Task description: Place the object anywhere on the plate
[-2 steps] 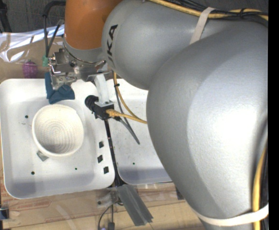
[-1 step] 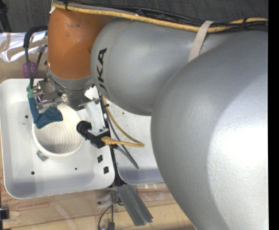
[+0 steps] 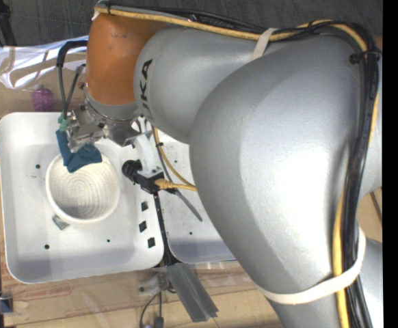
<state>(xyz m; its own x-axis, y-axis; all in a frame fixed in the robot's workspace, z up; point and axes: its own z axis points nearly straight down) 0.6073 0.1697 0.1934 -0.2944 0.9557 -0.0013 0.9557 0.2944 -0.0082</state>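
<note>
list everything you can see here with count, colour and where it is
plate: 1, white with ribbed rings, in the left bin
blue object: 1, blue, at the plate's upper rim, right under the gripper
bins: 2, white, side by side; the right one mostly hidden by the arm
purple object: 1, purple, on the bench above the left bin
clear plastic sheet: 1, transparent, at the bench's top left
arm: 1, grey with orange band, reaching in from the right
gripper: 1, above the plate's upper rim
</note>
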